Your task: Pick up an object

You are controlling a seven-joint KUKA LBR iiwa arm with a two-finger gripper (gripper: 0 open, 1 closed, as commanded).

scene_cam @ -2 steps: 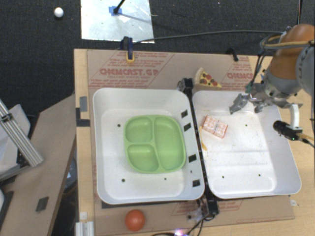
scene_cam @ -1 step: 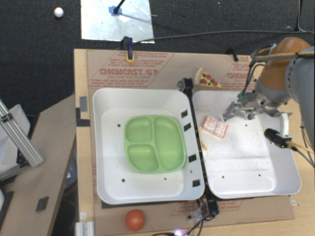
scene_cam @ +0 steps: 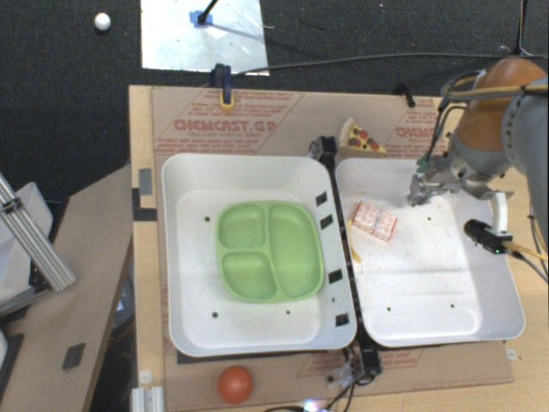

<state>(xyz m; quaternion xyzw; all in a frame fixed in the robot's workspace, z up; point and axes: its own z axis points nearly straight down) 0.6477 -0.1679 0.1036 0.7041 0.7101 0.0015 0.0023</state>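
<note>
A pink and white wafer-like block (scene_cam: 374,220) lies in the right bin (scene_cam: 446,316), near its left wall. A thin yellow stick (scene_cam: 352,249) lies just below and left of it. My gripper (scene_cam: 418,194) hangs over the upper part of the right bin, up and to the right of the pink block and apart from it. The arm comes in from the right with its orange band (scene_cam: 506,75) above. Nothing shows between the fingers.
A green divided plate (scene_cam: 268,249) sits in the left bin (scene_cam: 189,316). A toy pizza slice (scene_cam: 361,138) rests on the cardboard behind the bins. An orange ball (scene_cam: 234,384) lies in front of the left bin. Black clips line the divider between bins.
</note>
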